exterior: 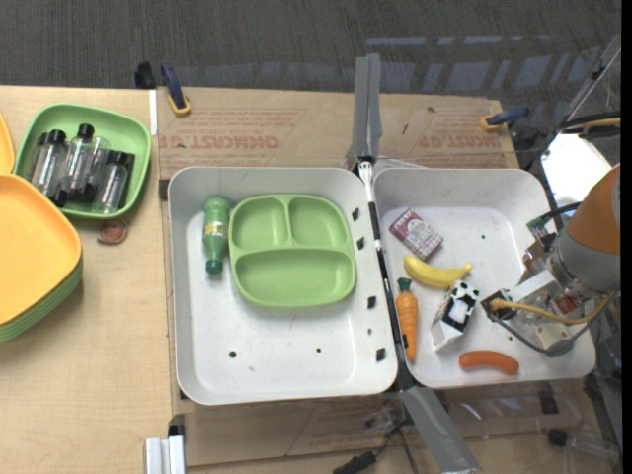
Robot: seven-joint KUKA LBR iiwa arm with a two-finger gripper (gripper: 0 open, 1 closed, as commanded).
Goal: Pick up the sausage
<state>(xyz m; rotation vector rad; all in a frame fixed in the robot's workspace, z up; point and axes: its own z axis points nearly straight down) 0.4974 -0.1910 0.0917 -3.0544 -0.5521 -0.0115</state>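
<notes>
**One sausage lying just below and left of the claw**

One sausage (489,361) is lying in the right bin (494,191), close to its front wall, with its long axis running nearly left to right and its right end dipping slightly toward the front. Nothing is touching it; bare white floor is showing all around it.

Just up and to the right, the claw (538,316) is hanging over the same bin, near its right front corner. So the sausage is sitting a short way to the claw's lower left in the camera view, and the coming move is likely calling for a small shift that way plus a descent, with the fingers straddling the short width of the sausage rather than its length.

Whether the claw is released or clenched I cannot tell: its tip is blurring into cables and dark metal parts.

Left of the sausage, a small black-and-white carton (454,316) is standing near it, apart from it. Beyond that, a carrot (407,316) is lying along the bin's left wall, with a banana (436,273) above.

The arm (597,230) is being cut off by the frame's right side.
</notes>
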